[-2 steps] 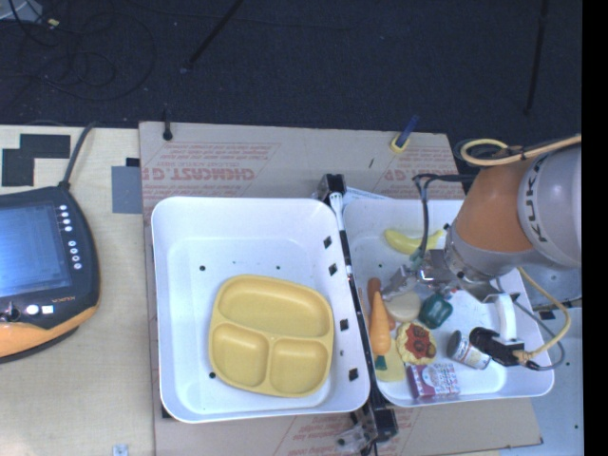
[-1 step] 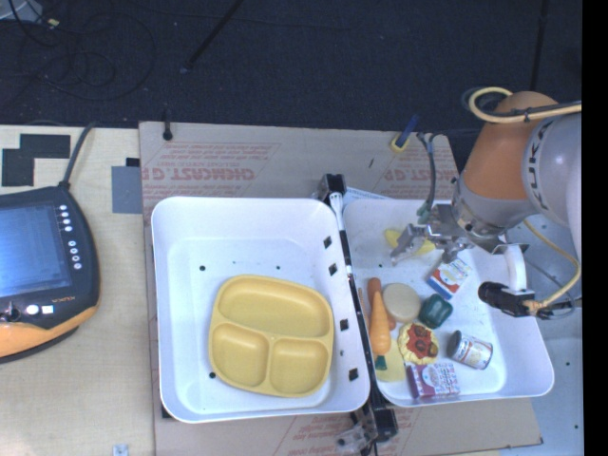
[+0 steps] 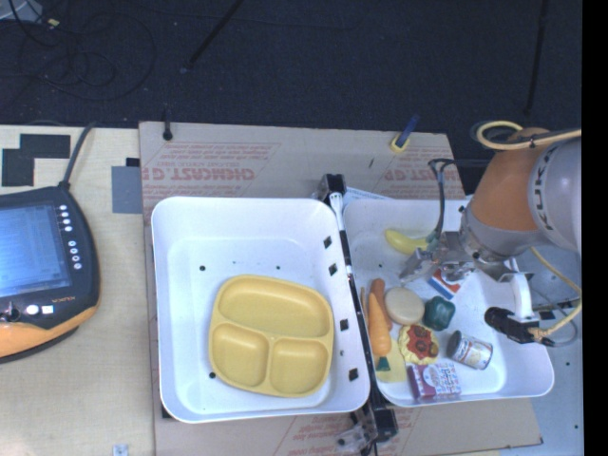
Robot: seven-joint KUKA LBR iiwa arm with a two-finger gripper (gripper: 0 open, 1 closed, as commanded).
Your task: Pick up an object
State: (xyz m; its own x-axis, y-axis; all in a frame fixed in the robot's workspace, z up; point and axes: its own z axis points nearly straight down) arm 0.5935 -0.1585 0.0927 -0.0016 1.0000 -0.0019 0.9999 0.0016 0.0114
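Observation:
My gripper point(image 3: 435, 257) hangs low over the back of the right bin point(image 3: 532, 380), with the grey arm and its orange band reaching in from the right. A yellow banana point(image 3: 403, 240) lies just left of it. Right below it is a small red, white and blue packet point(image 3: 444, 283). Nearer the front are a beige round piece point(image 3: 404, 305), a dark green piece point(image 3: 439, 312), an orange carrot point(image 3: 379, 317), a red and yellow item point(image 3: 418, 343), a small tin can point(image 3: 470, 351) and a red box point(image 3: 433, 380). Nothing shows as held.
The left bin point(image 3: 180, 255) holds a yellow divided plate point(image 3: 272, 334). A black divider point(image 3: 344, 293) runs between the bins. A handheld control pad point(image 3: 43, 264) lies on the bench at far left.

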